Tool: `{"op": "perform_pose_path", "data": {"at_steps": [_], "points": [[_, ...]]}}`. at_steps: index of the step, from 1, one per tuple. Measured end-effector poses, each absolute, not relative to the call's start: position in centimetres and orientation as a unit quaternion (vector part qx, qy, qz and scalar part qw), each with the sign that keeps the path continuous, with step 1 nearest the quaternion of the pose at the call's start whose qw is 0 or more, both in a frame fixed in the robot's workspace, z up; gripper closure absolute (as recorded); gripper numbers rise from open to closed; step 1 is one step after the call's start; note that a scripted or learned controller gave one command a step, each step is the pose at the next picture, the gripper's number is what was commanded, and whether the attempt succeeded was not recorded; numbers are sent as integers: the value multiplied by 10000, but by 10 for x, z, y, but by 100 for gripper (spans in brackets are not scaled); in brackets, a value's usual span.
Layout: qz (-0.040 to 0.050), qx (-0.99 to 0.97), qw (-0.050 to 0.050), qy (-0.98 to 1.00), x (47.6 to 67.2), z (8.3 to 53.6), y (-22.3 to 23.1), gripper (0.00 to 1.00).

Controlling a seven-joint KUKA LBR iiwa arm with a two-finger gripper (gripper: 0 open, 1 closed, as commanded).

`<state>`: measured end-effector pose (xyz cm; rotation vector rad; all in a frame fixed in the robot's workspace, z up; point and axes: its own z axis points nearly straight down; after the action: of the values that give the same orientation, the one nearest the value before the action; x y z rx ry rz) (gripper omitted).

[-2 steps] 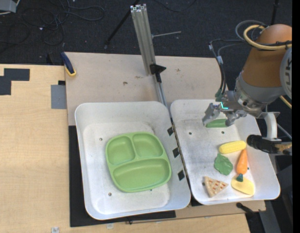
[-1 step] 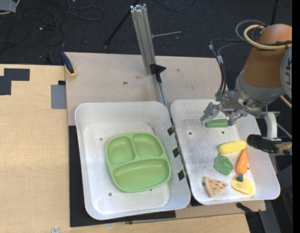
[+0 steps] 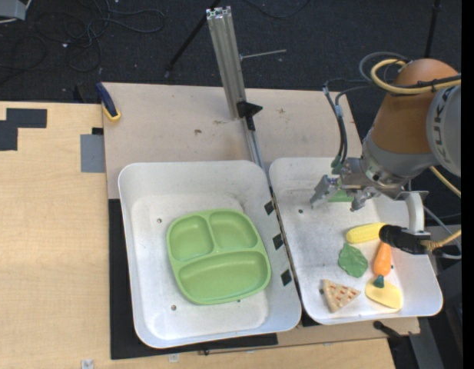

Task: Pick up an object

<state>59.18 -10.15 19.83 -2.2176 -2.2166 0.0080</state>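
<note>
Tool (image 3: 343, 191) hangs spread over the right bin (image 3: 298, 177), with something green between its fingers; grip uncertain. Toy foods cluster near corner: corn (image 3: 362, 234), carrot (image 3: 382, 260), pizza slice (image 3: 339, 294).

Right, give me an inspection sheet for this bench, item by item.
Surface: two shallow white bins side by side, left bin and right bin, on a bench.
Job's things: in the right bin, a yellow corn cob, a green leafy piece, an orange carrot, a pizza slice and a yellow wedge.
Clutter: a green divided plate in the left bin.
Grippers: gripper above the far part of the right bin, something green just behind it; grasp cannot be judged.
Cables: black cables on the dark floor behind the bench; hoses looping over the arm.
Surroundings: a metal post rising behind the bins; a pale wooden tabletop at left.
</note>
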Motion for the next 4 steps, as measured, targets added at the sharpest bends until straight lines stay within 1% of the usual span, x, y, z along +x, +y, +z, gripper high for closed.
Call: {"op": "perform_pose_path", "data": {"at_steps": [1, 2, 3, 4], "points": [[26, -7073, 31, -7069, 600, 144, -105, 0], [11, -7077, 17, -7065, 599, 92, -104, 0], [14, -7088, 20, -7054, 599, 103, -106, 100], [-1, -7077, -5, -7065, 598, 151, -114, 100]]}}
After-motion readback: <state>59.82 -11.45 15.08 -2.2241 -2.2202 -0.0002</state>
